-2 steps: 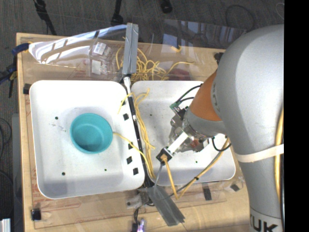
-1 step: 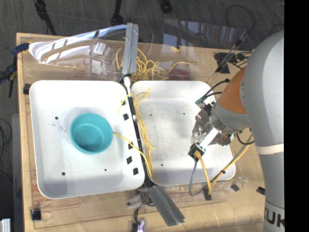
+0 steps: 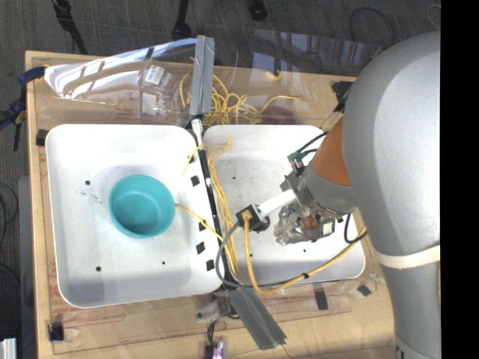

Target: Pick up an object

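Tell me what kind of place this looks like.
Probably a robotics lab test bench, not a home or a shop. Two white bins sit side by side on a wooden bench, yellow cables run loose across it, and a grey arm reaches over the right bin. A teal bowl sits in the left one.

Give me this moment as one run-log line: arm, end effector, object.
arm: over right bin | end effector: low in right bin, finger state unclear | teal bowl: upright in left bin, untouched | pick: not done

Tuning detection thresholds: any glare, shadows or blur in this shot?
Camera view: glare streaks on the clear plastic sheet behind the bins; the teal bowl is sharp and casts a soft shadow in the left bin; the arm bulks large and soft-edged; the gripper is cluttered, hard to read.
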